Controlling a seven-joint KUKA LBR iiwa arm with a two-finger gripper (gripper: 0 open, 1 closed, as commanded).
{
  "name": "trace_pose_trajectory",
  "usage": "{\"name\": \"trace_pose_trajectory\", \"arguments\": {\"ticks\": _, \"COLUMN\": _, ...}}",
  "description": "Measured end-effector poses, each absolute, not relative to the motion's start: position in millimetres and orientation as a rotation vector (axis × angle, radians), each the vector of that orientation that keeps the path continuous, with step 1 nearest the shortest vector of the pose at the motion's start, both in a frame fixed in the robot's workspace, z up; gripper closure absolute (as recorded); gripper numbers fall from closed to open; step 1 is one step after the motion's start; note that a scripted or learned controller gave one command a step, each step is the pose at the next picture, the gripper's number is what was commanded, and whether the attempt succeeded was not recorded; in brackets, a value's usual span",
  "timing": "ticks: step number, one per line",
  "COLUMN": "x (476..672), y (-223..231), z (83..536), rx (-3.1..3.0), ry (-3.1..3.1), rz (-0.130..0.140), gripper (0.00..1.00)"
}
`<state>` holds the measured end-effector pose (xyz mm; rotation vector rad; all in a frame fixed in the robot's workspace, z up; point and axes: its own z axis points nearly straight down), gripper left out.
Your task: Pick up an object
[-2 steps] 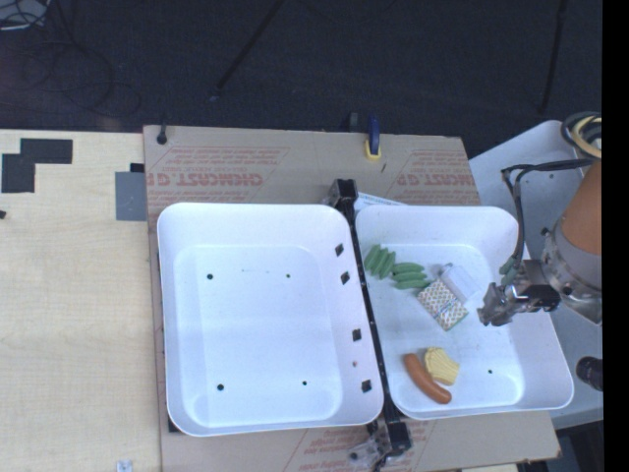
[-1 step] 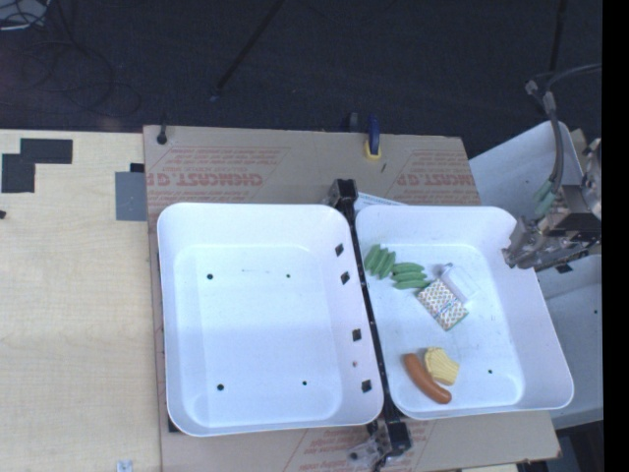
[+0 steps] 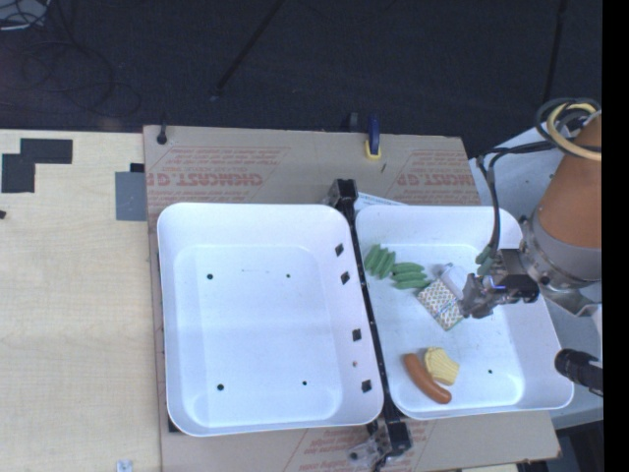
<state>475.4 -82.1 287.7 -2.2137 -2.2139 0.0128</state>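
white right bin (image 3: pixel 511 386) holds the gripper (image 3: pixel 472 301), low beside a speckled packet (image 3: pixel 440 304); whether it grips anything, i cannot tell. green pods (image 3: pixel 395 266) lie nearby, sausage (image 3: pixel 426 379) and corn (image 3: pixel 442 366) nearer the front.

Arm (image 3: pixel 570 214) reaching in, hand (image 3: pixel 479 298) low

Pale wooden bench (image 3: pixel 69 313) under a printed cardboard sheet (image 3: pixel 295 165) bearing two white bins (image 3: pixel 182 229), side by side.

Green pea pods (image 3: pixel 394 266), speckled packet (image 3: pixel 440 304) tilted, orange sausage (image 3: pixel 427 378) touching yellow corn piece (image 3: pixel 442 366), right bin (image 3: pixel 511 391)
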Motion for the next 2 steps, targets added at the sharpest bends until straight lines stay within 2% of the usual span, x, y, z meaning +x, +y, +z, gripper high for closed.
{"name": "trace_pose_trajectory", "arguments": {"ticks": 1, "x": 476.8, "y": -46, "z": 460, "rx": -2.223, "ry": -2.235, "rz": -0.017, "gripper": 1.00}}
{"name": "trace_pose_trajectory", "arguments": {"ticks": 2, "x": 475.4, "y": 21, "z": 389, "rx": -2.209, "ry": -2.224, "rz": 0.010, "gripper": 1.00}}
